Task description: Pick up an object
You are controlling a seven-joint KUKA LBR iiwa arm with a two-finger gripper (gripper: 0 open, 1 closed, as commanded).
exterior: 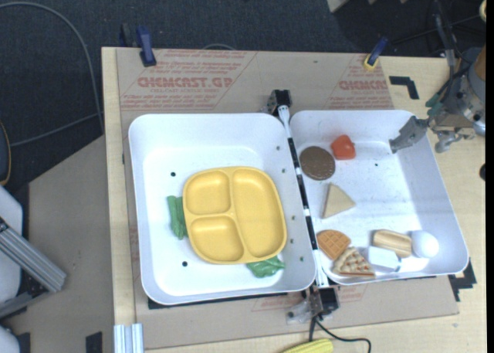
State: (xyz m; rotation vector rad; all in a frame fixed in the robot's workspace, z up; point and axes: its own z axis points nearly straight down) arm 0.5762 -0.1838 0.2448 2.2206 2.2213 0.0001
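Nothing has been picked up yet: the gripper hangs over the right bin's far right corner with nothing visibly in it, and whether it is open or closed I cannot tell. The likeliest target, a red tomato-like piece, sits near the bin's far edge beside a brown disc. It is roundish, with no clear long axis or heading.

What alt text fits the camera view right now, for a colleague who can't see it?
The gripper hovers at the right bin's far right corner, with toy foods scattered below it. The left bin holds a yellow divided plate lying over green leaf pieces.
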